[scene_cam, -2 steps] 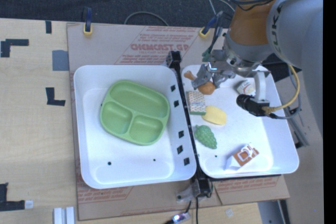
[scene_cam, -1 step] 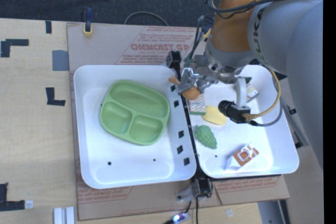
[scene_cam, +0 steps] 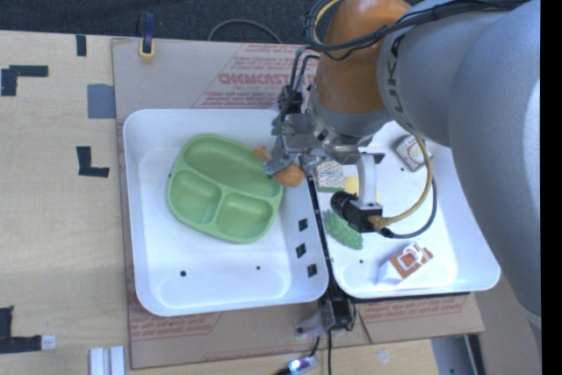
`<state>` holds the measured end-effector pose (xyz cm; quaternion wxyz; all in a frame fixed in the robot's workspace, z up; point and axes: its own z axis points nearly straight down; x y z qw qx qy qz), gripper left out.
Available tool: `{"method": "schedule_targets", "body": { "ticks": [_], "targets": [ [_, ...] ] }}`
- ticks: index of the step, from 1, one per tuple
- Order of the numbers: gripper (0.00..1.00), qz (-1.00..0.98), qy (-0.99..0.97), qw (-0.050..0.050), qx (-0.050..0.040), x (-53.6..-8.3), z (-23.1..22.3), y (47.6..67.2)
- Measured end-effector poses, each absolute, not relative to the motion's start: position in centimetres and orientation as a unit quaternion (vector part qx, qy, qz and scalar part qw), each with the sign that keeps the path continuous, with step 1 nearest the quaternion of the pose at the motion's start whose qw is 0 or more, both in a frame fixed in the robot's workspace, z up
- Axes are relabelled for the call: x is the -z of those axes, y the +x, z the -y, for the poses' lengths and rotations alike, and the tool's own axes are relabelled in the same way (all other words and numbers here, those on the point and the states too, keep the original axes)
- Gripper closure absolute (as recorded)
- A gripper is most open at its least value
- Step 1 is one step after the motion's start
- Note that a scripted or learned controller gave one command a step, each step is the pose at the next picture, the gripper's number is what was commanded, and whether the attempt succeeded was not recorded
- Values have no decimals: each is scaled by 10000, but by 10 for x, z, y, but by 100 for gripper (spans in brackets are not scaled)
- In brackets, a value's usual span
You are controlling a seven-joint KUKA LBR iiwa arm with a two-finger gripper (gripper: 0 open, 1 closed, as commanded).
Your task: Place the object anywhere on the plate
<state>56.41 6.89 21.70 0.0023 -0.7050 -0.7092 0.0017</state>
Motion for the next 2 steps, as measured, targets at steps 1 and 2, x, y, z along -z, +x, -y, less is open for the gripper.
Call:
{"method": "schedule_targets", "body": {
  "ticks": [1,2],
  "targets": [
    [100,7094,-7049,15,-7,-233,-107,543],
    [0,7081,-7061,10,-13,-232,-104,544]
  ]
}}
